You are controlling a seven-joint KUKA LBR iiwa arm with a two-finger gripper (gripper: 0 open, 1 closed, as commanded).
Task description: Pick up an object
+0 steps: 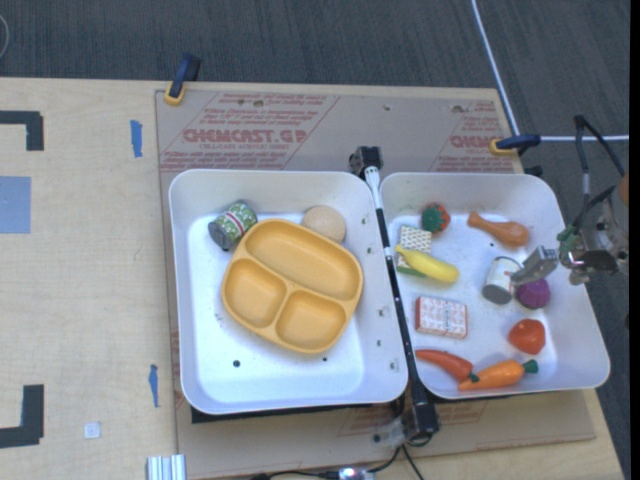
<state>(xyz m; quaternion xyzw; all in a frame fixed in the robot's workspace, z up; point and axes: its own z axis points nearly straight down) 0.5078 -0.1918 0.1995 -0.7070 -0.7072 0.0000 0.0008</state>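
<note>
Two shallow white bins sit side by side on a wooden bench, seen from above at a slant.

The left bin (190, 298) holds three things: one yellow divided tray (291, 285) with three compartments at its centre, one small green-labelled can (232, 224) lying on its side at the tray's 10 o'clock, and one pale round ball (325, 224) touching the tray's rim at 1 o'clock.

The right bin (575, 368) holds nine toy items. From its centre: one strawberry (435, 217) at 11 o'clock, one cracker (415, 239) just below it, one banana (428, 265) at 9 o'clock, one chicken drumstick (498, 229) at 1 o'clock, one pink wafer (441, 316) at 7 o'clock, one red chilli (443, 362) and one carrot (497, 373) at 6 o'clock, one red tomato (527, 336) at 4 o'clock, and one purple fruit (535, 293) at 3 o'clock.

The gripper (505, 280) reaches in from 3 o'clock. Its grey tip rests just beside the purple fruit; whether it touches is unclear. I cannot tell how far apart the fingers stand, and nothing visibly sits between them.
</note>
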